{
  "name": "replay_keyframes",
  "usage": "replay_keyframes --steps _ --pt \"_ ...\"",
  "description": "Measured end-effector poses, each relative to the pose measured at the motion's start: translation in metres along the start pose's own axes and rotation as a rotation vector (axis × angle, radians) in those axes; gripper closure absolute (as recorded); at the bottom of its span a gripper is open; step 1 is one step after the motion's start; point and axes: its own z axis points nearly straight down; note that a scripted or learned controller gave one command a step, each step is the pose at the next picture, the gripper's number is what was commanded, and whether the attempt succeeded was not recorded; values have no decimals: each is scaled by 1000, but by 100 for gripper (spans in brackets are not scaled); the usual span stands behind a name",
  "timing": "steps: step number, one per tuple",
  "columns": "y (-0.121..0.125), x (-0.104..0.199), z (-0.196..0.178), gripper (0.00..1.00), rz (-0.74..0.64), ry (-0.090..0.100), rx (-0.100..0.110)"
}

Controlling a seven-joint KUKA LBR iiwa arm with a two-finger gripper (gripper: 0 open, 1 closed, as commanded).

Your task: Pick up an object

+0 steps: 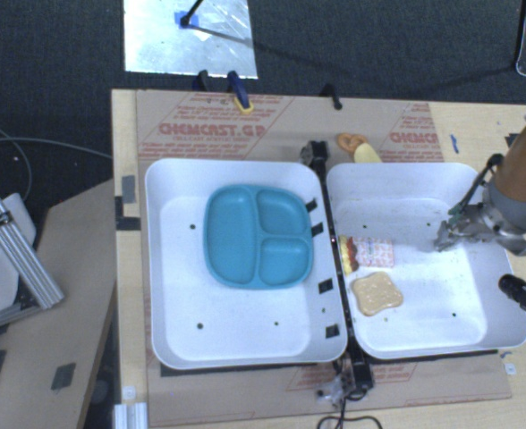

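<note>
Over the right bin (504,324), near its right wall, the gripper (448,237) is seen lowered toward the floor; nothing is seen between its tips, and its state cannot be told. Left of the gripper, a pink-and-white packet (373,254) is lying flat. Below that, further left of the gripper, a slice of toast (376,292) is resting. Well to the left, a blue divided plate (258,237) is sitting in the left bin (173,329).

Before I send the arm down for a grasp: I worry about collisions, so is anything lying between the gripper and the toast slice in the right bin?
Nothing visible does. The gripper sits over bare white floor of the right bin, and the toast slice lies down-left of it. The small red-and-white packet lies above the toast, beside that path.
</note>
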Motion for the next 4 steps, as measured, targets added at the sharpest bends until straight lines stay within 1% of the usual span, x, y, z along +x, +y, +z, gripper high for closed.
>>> replay_keyframes --steps 3,4 --pt "4 0 -32 100 -1 -1 -10" --pt "-53 43 13 100 1 14 29"
